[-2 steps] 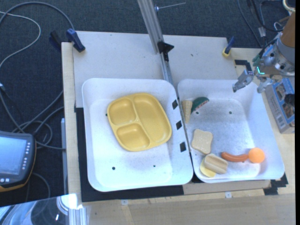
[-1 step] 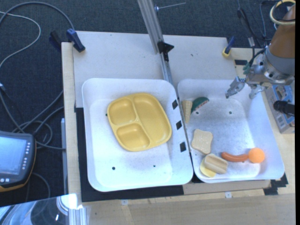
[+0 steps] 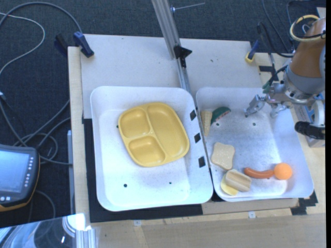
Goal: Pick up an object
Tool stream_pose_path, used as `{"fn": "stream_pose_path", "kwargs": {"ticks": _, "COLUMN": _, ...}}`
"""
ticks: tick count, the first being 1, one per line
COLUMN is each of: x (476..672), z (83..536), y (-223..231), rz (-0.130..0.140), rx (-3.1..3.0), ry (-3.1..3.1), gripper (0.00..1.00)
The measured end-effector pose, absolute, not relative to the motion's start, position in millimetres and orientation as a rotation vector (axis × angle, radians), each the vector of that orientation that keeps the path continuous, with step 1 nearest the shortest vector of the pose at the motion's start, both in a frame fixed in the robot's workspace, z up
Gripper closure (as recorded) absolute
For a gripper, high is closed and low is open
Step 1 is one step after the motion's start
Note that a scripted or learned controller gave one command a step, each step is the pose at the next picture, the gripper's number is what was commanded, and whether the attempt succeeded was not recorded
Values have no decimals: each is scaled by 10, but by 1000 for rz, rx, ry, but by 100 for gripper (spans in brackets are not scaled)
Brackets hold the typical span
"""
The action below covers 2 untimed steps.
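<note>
Objects in right bin: one bread slice, one carrot.

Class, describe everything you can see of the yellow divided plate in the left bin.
The yellow three-compartment plastic plate is a rounded rectangle, glossy and smooth, with raised ridges dividing it. It lies flat and right side up, turned at a slant, on the floor of the left white bin. Only the bin touches it.

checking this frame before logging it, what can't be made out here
- Gripper, camera view: too small to tell whether it is open or shut.
- Green item at the right bin's far left wall: too small to identify.
- Arm: cut off by the right edge.
</note>
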<state>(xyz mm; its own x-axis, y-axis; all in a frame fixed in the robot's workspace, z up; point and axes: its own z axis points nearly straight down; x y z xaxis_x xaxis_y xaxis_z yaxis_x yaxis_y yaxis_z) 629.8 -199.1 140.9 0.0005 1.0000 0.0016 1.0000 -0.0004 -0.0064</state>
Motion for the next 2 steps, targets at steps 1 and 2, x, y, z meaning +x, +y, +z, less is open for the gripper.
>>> {"fn": "stream_pose_path", "kwargs": {"ticks": 1, "x": 6290, "z": 895, "y": -1982, "rz": 5, "rx": -2216, "ry": -2218, "gripper": 0}}
{"fn": "stream_pose_path", "kwargs": {"ticks": 2, "x": 6313, "z": 1049, "y": -1983, "rz": -2, "rx": -2220, "ry": -2223, "gripper": 100}}
